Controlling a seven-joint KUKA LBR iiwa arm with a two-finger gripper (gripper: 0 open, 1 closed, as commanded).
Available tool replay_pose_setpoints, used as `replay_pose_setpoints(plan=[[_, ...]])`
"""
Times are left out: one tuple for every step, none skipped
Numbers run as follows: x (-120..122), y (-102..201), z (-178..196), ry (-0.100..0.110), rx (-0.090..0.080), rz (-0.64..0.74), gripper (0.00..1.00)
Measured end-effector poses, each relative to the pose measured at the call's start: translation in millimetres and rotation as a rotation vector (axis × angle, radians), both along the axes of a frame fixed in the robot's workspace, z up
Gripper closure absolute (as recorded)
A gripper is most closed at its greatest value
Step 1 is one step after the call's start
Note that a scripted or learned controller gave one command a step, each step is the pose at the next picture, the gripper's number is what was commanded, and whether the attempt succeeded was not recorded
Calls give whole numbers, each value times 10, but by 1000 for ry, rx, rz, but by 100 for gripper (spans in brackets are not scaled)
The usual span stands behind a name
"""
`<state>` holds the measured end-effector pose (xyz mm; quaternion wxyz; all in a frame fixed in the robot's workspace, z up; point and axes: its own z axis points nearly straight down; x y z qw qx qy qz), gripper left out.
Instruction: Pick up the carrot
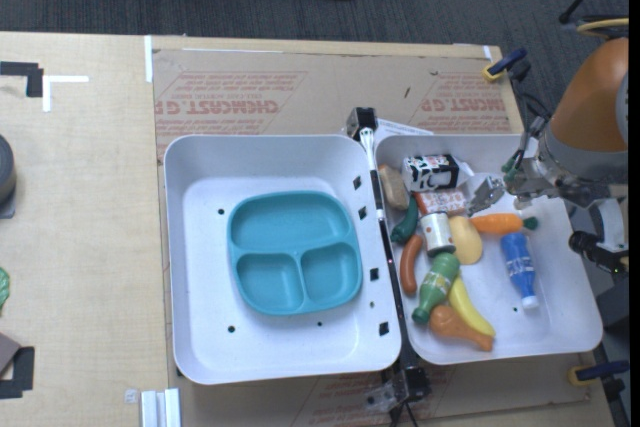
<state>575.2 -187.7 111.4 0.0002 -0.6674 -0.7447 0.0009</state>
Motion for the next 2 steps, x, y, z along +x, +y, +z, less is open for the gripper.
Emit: replay_pose_setpoints(plan=[[-363, 183, -172, -5, 2, -149, 0], [-345, 173, -73, -9, 1, -154, 100]])
